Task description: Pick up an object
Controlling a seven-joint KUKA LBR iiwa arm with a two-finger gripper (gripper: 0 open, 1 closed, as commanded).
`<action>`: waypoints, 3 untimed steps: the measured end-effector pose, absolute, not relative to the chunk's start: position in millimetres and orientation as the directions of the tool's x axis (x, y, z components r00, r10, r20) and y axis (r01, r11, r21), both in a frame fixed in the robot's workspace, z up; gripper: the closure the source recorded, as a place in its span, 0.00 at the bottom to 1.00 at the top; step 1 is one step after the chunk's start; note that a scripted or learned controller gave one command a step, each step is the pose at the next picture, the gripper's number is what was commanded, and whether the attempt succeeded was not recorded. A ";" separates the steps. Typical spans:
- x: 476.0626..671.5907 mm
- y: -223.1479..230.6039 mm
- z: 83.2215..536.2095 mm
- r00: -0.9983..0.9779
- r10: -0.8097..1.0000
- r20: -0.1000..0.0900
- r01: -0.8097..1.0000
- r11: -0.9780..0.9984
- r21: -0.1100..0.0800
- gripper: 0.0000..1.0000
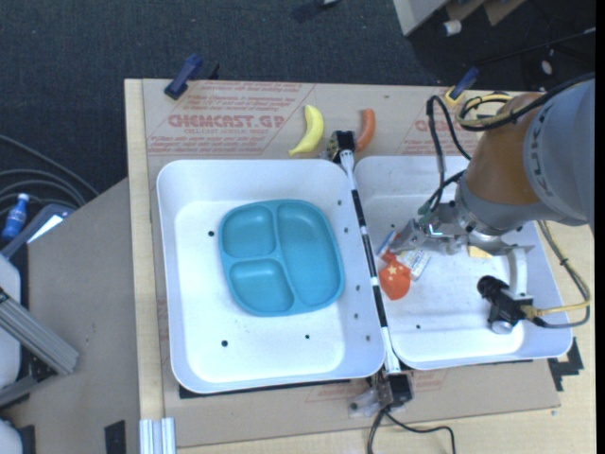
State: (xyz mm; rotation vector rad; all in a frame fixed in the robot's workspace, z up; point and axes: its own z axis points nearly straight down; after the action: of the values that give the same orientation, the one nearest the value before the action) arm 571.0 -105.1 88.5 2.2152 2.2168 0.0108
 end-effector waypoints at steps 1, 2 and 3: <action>571.6 -105.3 98.8 0.000 1.000 -0.001 1.000 0.001 0.012 1.00; 571.5 -105.4 99.0 0.000 1.000 -0.001 1.000 0.000 0.012 0.00; 572.1 -105.2 109.1 0.000 1.000 -0.001 1.000 0.000 0.014 1.00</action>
State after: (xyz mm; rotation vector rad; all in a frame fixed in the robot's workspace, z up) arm 572.1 -105.2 109.1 2.2139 2.2140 0.0138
